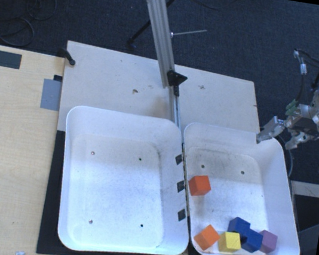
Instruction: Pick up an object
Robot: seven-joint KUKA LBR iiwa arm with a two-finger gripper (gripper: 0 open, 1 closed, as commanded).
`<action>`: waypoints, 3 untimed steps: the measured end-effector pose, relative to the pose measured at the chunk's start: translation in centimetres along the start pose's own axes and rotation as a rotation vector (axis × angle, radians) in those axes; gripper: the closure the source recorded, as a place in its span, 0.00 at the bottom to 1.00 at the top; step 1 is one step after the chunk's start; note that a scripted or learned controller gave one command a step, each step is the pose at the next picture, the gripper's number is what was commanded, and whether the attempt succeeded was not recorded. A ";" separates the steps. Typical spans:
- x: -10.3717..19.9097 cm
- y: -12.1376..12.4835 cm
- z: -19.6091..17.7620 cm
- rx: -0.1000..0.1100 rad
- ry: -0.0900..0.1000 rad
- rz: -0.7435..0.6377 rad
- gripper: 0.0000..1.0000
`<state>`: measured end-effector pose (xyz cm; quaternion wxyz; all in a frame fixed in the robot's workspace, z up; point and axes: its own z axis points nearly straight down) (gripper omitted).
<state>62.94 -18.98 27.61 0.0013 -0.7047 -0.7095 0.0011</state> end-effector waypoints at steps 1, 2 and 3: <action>1.7 -8.0 11.7 0.009 0.004 0.007 0.00; 0.8 -12.2 18.7 -0.003 0.001 0.010 0.00; 4.4 -14.1 18.5 -0.006 -0.001 0.006 0.00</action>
